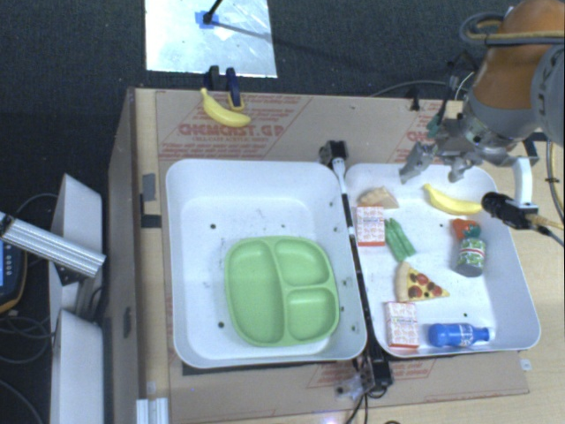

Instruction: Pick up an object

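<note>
The jaws (pixel 434 163) are spread apart and grasp nothing, hanging over the far edge of the right bin (pixel 516 312). A yellow banana (pixel 452 201) lies just below them.

just one camera on me, fixed up high over the worktop (pixel 265 117) and tilted down at a slant. it sits far enough back to catch both white bins, left bin (pixel 190 228) and right bin (pixel 512 281), side by side, with my arm (pixel 516 56) reaching in from the right
</note>
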